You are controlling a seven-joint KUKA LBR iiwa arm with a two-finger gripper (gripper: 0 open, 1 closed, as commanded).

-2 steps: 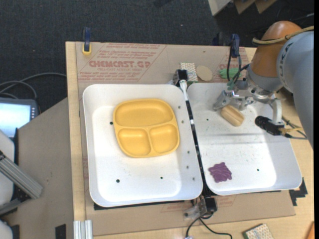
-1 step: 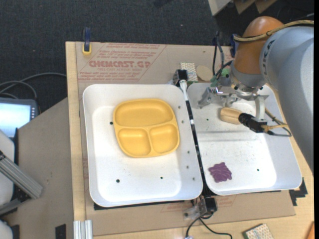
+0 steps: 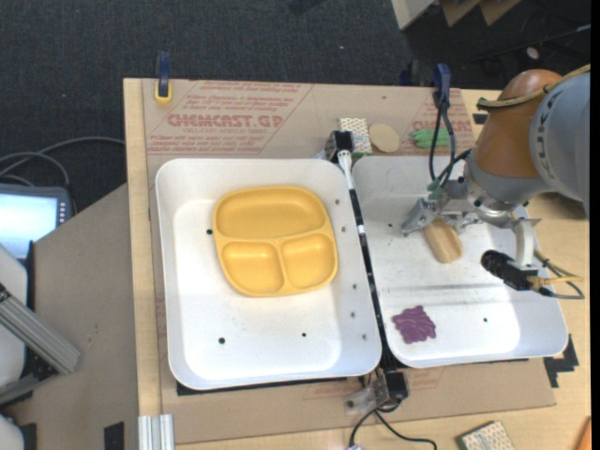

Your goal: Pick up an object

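Two bins share the bench, and over the right bin the pincer hangs low, apparently grasping a tan cylinder, purple lump apart.

Divided plate sat in left bin; right bin held block, apparently under gripper, lump nearer front.

Printed in red on the brown cardboard sheet just behind the left white bin: "CHEMCAST GP"; smaller lines around it too blurred to read.
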